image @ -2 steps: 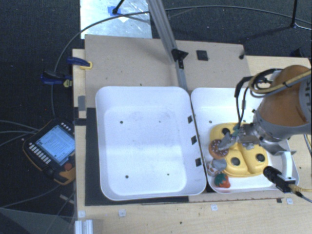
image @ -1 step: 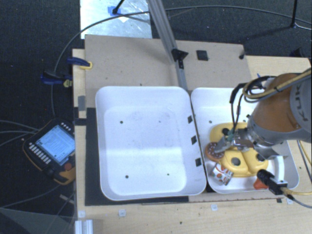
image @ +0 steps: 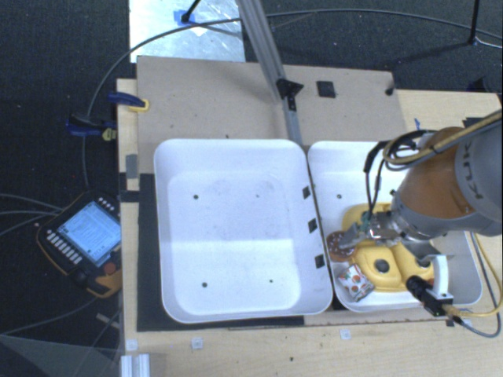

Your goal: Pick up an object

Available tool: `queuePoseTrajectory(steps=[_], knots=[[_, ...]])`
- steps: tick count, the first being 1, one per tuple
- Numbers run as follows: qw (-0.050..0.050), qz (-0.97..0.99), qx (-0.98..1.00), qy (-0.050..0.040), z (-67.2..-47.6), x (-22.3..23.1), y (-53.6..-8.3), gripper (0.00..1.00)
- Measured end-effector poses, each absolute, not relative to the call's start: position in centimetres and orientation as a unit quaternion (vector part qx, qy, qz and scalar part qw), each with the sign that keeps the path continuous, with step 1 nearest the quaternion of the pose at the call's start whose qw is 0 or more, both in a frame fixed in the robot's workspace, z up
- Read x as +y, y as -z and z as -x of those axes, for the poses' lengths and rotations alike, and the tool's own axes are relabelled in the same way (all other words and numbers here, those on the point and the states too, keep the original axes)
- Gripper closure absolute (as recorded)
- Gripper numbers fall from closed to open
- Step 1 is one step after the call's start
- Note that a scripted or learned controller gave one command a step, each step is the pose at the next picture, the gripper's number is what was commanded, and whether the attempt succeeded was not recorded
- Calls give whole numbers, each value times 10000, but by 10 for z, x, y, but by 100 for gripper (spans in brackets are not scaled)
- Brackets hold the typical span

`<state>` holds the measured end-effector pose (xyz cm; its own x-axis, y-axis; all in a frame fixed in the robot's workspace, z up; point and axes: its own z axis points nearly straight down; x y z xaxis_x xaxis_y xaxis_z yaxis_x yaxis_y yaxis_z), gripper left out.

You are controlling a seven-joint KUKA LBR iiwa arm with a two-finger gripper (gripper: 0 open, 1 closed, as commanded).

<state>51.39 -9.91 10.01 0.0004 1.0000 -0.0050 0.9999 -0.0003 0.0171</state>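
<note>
We find the objects gathered in the right bin (image: pixel 330 163), in its near half: a yellow toy-like object (image: pixel 383 267) with a dark spot on top, a round brown disc (image: pixel 341 246) touching its left side, and a small patterned white packet (image: pixel 355 282) just in front of the disc, against the bin's front wall. The gripper (image: pixel 369 228) hangs low over the far-left edge of the yellow object, beside the disc, but the wrist and cables cover its tips, so we cannot tell how it is set or whether it grips anything. The arm (image: pixel 440 187), grey with an orange band, covers much of the right bin's right half and hides part of the yellow object. To the left of the right bin, touching it along a seam with small black clips, sits the left bin (image: pixel 181 289), white with faint scuffs and four small holes. Both rest on a brown board (image: pixel 212 100) over a dark mat, with dark speckled carpet around. Behind the right bin a grey pole (image: pixel 263 42) slants up from a black bracket, and a small black square (image: pixel 326 89) lies on the board. Far to the left of the bins a handheld pendant (image: pixel 85 238) with a lit blue screen lies on the carpet, its text too small to read, and blue and yellow clamps (image: pixel 110 116) grip the board's left edge. Lettering on the arm is cut off at the frame's edge and unreadable.
</note>
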Motion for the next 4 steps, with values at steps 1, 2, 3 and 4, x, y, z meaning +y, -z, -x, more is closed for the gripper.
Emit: queuePoseTrajectory(steps=[1, 2, 3, 4], knots=[[68, -7056, 7086, -79, -516, -96, -113, 100], [18, -7050, 7092, -15, -523, -87, -169, 100], [18, -7053, 7089, -14, -528, -83, -213, 100], [14, -7052, 7090, -13, -529, -83, -239, 100]])
